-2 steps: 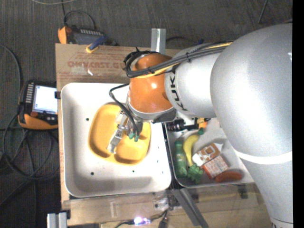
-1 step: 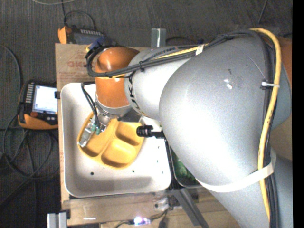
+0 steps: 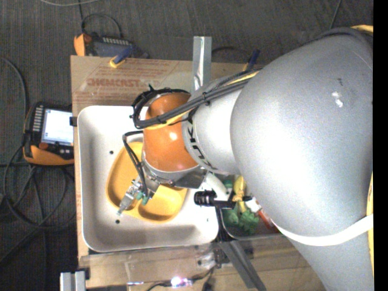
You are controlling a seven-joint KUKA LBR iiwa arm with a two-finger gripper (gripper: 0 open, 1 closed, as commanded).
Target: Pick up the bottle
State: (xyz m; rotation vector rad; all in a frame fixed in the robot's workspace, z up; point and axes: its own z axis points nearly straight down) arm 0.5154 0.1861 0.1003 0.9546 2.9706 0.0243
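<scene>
Which thing is the bottle cannot be told from this view, because the bulky grey arm (image 3: pixel 291 144) with its orange band (image 3: pixel 167 141) covers much of both bins. The gripper (image 3: pixel 130 200) points down into the left bin (image 3: pixel 91 162), over its middle and toward the edge at the bottom of the view. Whether it is open or closed cannot be told either. Right under it lies a glossy yellow thing (image 3: pixel 160 208), rounded, broad and shallow-looking, partly hidden by the wrist. It is unclear whether the gripper touches it. In the right bin (image 3: pixel 225 228), in the corner beside the left bin, a leafy green thing (image 3: pixel 245 220), a small yellow thing (image 3: pixel 238 190) and a red-and-white piece (image 3: pixel 254 208) crowd together under the arm.
</scene>
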